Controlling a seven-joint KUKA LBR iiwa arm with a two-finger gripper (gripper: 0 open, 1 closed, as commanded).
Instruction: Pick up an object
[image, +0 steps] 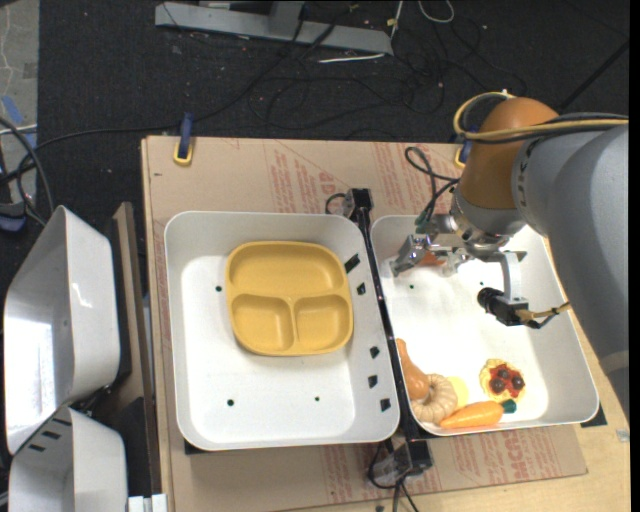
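2 white bins (200, 400), jaws (428, 252) over right one.

The worktop (300, 165) is a brown board printed with faint red lettering. Two shallow white bins sit on it side by side, their inner walls touching: the left bin (200, 400) and the right bin (560, 300). A black divider strip (375, 300) runs between them. A yellow-handled clamp (183, 150) grips the worktop's far left edge. Black cables (120, 125) trail across the dark floor (100, 60) beyond (some looping near a grey bracket (270, 25)). White containers (60, 310) stand at the left.
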